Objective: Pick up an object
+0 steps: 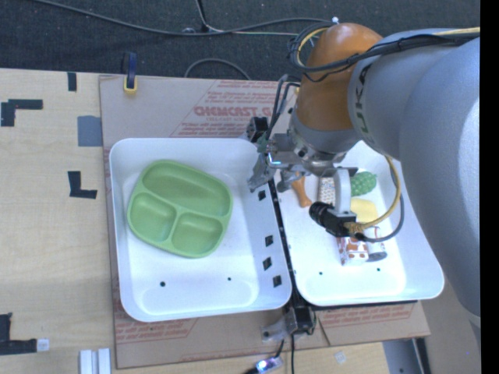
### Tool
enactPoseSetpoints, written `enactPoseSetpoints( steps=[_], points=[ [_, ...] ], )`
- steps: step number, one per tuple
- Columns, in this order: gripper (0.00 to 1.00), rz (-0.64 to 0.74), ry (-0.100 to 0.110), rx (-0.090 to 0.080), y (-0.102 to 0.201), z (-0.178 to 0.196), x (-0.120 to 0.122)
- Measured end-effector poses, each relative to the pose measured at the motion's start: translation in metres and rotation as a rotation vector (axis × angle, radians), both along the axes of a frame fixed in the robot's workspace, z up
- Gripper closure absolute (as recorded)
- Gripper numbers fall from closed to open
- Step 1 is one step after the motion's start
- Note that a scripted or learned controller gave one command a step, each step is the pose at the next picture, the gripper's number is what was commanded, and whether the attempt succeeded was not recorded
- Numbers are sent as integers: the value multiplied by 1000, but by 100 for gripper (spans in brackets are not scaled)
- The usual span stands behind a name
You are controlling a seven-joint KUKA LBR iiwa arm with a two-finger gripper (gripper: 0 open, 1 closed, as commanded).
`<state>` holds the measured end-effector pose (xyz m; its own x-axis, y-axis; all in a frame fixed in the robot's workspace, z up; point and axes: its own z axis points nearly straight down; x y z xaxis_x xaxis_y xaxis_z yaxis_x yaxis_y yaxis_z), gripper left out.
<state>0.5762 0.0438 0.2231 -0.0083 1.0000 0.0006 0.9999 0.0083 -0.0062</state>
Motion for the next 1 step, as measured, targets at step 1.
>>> enactPoseSetpoints(
  steps=[1],
  points=[
    [100,-2,1,-1,42,-8,14]
  ],
)
